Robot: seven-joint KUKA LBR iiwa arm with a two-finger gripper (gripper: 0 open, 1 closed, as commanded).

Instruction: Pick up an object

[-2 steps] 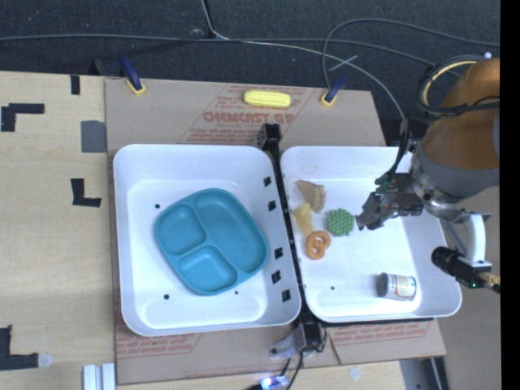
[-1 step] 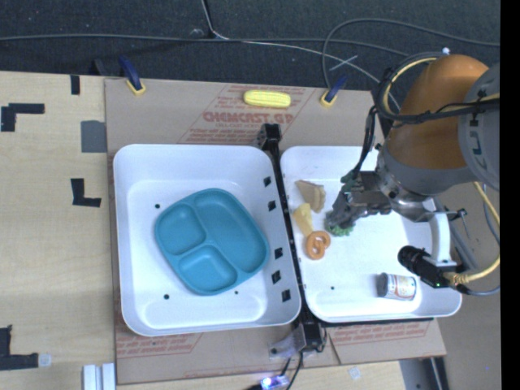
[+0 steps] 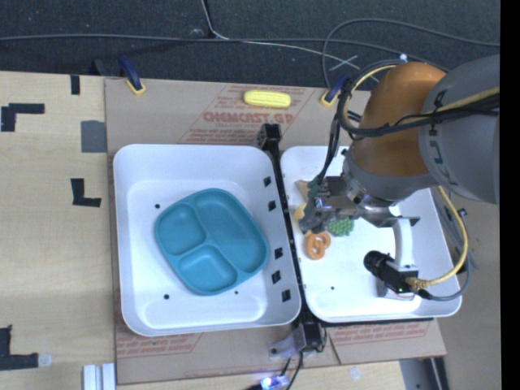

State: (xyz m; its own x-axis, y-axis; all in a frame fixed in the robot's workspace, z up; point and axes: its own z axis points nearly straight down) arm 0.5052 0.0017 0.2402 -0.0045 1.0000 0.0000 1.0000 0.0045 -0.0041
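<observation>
Jaws [image 3: 325, 205]: we see them low over the left part of the right bin [image 3: 422, 303], but the wrist hides the gap, so we cannot tell how they stand or whether anything sits between them.
Candidate objects: an orange ring [image 3: 316, 245] lies on the bin floor just below the jaws; a green piece [image 3: 340, 226] lies just beside it, near the jaws.
Left bin [image 3: 130, 218]: carries a blue divided plate [image 3: 211, 240], well apart from the arm.
Tabletop [image 3: 162, 112]: a yellow corn cob [image 3: 266, 99] rests beyond the bins.
Progress: we judge the approach made; the grasp is possibly under way, and nothing is lifted yet.
</observation>
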